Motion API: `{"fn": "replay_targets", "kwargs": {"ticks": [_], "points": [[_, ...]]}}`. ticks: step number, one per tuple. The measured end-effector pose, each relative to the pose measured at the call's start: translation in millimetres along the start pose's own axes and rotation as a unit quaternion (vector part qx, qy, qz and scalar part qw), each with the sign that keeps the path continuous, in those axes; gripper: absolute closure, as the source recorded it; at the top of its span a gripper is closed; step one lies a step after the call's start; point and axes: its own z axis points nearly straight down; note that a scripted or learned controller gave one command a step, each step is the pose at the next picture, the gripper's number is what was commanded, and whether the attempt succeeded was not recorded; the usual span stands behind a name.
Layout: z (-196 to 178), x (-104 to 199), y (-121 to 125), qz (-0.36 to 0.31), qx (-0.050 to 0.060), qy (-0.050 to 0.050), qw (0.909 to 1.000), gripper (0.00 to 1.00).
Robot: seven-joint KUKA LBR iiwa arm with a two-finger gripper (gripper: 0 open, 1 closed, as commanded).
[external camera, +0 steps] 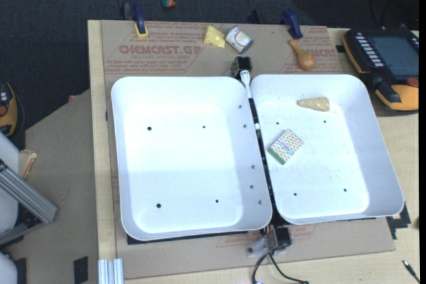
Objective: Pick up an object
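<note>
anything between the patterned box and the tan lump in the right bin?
Nothing. In the camera view, the stretch between the patterned box and the tan lump is bare white floor of the right bin.

Two shallow white bins of smooth, faintly glossy plastic, left (133, 163) and right (373, 143), are seen on a matt brown cardboard sheet (173, 50), with a small patterned paper-wrapped block (286, 145) at 9 o'clock in the right bin.

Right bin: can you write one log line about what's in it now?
right bin | holds: patterned box, tan lump | box: near left wall | lump: toward back | apart
</note>
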Motion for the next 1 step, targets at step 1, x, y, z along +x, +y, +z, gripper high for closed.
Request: {"fn": "replay_targets", "kwargs": {"ticks": [1], "points": [[0.6,0.0,0.0,0.0,0.001,0.0,1.0,0.0]]}}
